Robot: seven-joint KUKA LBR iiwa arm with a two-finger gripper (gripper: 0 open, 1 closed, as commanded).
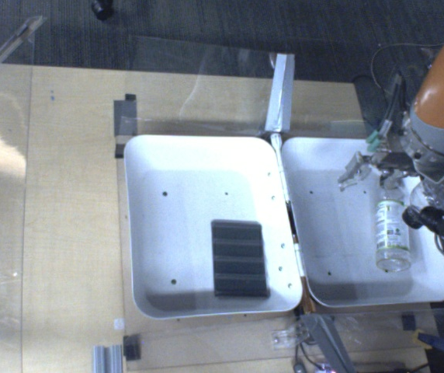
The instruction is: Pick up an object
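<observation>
Pick not yet made: bottle [391, 235] lies in the right bin [323, 208] below the gripper [359, 169]; jaw state indeterminable.

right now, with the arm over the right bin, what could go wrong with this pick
1. The clear bottle lies on its side in the right bin; being round, it may roll away or slip from a pinch.
2. It rests close to the bin's right wall, so a finger might strike the rim on the way down.
3. The gripper sits up and left of the bottle, not over it, so closing here would likely catch nothing.
</observation>
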